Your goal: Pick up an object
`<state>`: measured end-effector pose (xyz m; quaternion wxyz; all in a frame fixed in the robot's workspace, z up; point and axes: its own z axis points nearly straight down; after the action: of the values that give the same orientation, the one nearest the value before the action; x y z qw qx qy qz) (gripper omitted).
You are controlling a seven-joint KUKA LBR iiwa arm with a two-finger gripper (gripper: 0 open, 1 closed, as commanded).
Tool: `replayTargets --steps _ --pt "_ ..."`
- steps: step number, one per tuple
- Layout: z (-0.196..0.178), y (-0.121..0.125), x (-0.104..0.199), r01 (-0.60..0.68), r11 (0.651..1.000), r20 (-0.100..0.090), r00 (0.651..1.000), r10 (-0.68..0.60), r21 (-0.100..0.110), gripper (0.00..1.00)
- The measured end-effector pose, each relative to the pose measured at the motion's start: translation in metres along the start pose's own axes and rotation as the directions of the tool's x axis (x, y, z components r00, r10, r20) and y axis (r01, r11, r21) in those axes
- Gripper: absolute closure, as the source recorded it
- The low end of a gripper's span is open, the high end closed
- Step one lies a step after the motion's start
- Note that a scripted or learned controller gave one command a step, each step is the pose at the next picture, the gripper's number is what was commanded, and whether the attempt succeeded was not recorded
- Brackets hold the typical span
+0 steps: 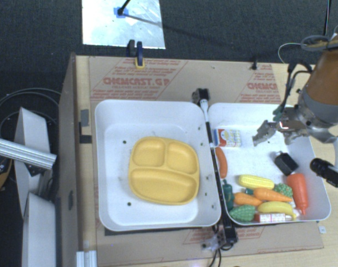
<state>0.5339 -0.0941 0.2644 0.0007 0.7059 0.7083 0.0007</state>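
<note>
So the arm (324,88) comes in from the right and its claw (265,132) is hanging over the upper middle of the right bin (319,204). The fingers look slightly apart, with nothing between them as far as I can see, though it's small and a bit blurry.

The right bin holds all the toy food. Just left of the claw there's a small white carton (228,137) with red and orange print, lying flat near the bin's left wall. Below that a red sausage-looking piece (221,162) sits along the same wall. A small black block (285,163) lies on bare white floor below and to the right of the claw, apart from everything else.

The rest is piled along the bottom edge: a corn cob (256,181), a small carrot (272,194) just under it, a bigger orange-red carrot (298,191) standing more upright at the right end, a yellow banana (277,207), some green leafy bits (244,213), and a dark green piece (228,192) by the divider. They're all touching or overlapping, hard to say exactly which.

The left bin (110,166) has a yellow divided plate (164,169) sitting about in the middle, three compartments, nothing in them.

Both bins rest on a cardboard sheet (157,79) on the surface.
</note>
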Motion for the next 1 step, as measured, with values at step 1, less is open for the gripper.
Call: replayTargets --steps 1 --pt "0.0596 -0.0003 -0.0555 -0.003 1.0 0.001 1.0 0.003 0.002 0.0"
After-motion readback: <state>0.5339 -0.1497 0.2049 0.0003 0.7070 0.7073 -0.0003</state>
